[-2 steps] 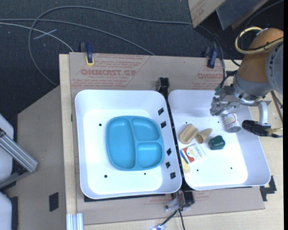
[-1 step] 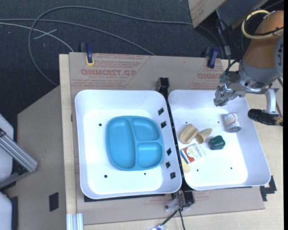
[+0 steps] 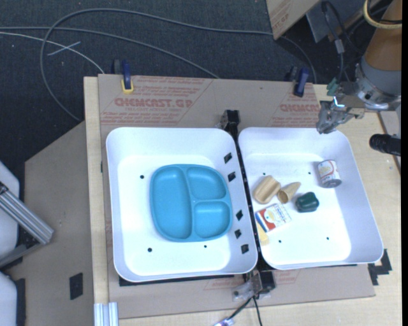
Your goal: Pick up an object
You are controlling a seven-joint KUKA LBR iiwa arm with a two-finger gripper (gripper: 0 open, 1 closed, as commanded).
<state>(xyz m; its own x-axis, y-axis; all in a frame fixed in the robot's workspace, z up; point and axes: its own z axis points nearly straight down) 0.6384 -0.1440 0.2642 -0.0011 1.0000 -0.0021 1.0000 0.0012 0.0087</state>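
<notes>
Below the hand (image 3: 327,122), whose grip I cannot make out, a small can (image 3: 327,173) lies apart.

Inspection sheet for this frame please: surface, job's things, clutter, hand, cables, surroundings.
Surface: two white bins, left bin and right bin, on a board.
Job's things: right bin holds a can, green piece, two tan pieces, carton; left bin holds a blue tray.
Clutter: nothing seen.
Hand: the hand hangs over the right bin's far rim, nothing in it.
Cables: loops on the floor.
Surroundings: two clamps, cardboard box.
</notes>
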